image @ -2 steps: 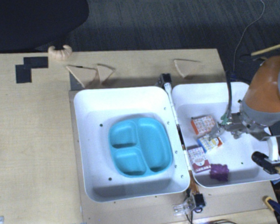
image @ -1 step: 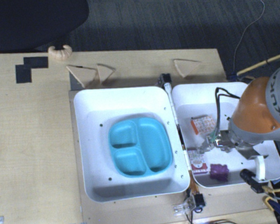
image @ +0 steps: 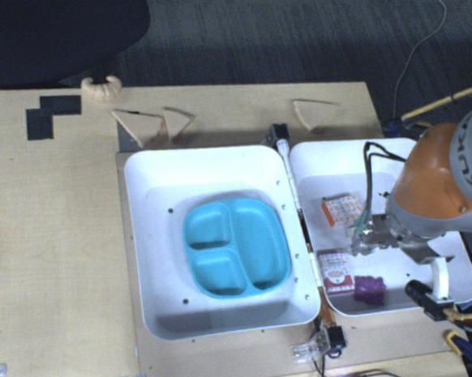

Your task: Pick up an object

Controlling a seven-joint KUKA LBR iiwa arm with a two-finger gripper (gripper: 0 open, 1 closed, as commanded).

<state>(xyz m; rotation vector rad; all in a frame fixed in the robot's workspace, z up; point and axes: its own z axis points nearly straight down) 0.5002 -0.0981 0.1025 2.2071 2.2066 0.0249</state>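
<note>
The right bin point(image: 324, 164) holds a small orange and white box point(image: 341, 209) near its middle, a red and white box point(image: 335, 268) at the front left, and a purple block point(image: 369, 289) at the front. My gripper point(image: 367, 237) hangs low over the right bin, between the orange and white box and the red and white box, just right of both. The grey wrist and orange band cover it from above.
The left bin point(image: 154, 231) holds a blue divided tray point(image: 236, 244). A black divider strip point(image: 293, 195) runs between the bins. Cables point(image: 372, 165) loop off the arm over the right bin's back. The wooden bench point(image: 54, 255) spreads to the left.
</note>
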